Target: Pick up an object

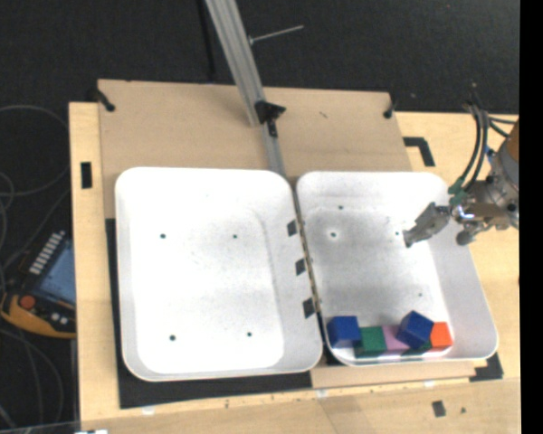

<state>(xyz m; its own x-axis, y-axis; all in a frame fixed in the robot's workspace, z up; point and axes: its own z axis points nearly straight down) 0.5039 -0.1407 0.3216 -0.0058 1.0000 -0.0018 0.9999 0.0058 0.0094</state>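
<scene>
Several small blocks lie along the front wall of the right bin: a blue block, a green block, a pale purple block, a second blue block and an orange block. My gripper hangs over the right bin's right side, well behind the blocks. Its fingers are spread open with nothing between them.
The left bin sits beside the right one, with a hinged divider between them. A slanted metal rail rises from the bench's back. Cables and a handheld pendant lie off the bench at left.
</scene>
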